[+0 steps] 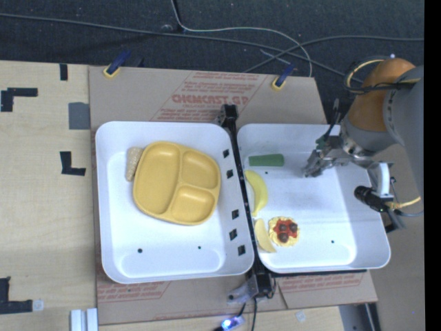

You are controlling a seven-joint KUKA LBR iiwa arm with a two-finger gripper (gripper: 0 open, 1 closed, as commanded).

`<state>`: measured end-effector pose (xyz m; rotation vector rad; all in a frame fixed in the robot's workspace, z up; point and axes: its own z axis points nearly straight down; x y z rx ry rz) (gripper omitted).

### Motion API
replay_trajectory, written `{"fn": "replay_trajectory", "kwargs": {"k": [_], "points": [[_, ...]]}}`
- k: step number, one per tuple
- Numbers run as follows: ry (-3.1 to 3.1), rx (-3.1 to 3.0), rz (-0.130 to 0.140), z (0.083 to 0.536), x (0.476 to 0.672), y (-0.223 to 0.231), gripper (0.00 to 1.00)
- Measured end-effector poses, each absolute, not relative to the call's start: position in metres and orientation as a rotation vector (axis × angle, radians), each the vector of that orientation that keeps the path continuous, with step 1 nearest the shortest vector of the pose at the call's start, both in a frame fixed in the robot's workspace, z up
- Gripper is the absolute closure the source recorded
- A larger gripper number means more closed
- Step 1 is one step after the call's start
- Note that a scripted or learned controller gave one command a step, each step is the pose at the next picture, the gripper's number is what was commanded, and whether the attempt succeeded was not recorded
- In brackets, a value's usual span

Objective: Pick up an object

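While over right bin (344, 254), hand (315, 167) near green block (266, 161)

Hand (318, 167) over right bin (358, 254), yellow tray (176, 182) in left bin (114, 205)

Left of the gripper (315, 168), well apart from it, a flat green block (266, 161) lies level on the right bin's floor. Below that block, farther left and lower than the gripper, a curved yellow banana (258, 191) lies beside the bin's left wall. Lower still, a small round tart (283, 231) with dark red berries lies flat, touching a yellow slice (264, 236) on its left.
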<state>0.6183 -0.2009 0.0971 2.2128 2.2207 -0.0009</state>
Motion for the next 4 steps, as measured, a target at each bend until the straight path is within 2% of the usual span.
{"fn": "replay_trajectory", "kwargs": {"k": [1,3,4], "points": [[2.221,2.217,0.004,0.158,0.615,-0.195,1.00],[2.221,2.217,0.003,0.252,0.603,-0.192,1.00],[2.228,2.219,-0.002,0.240,0.585,-0.147,1.00]]}}
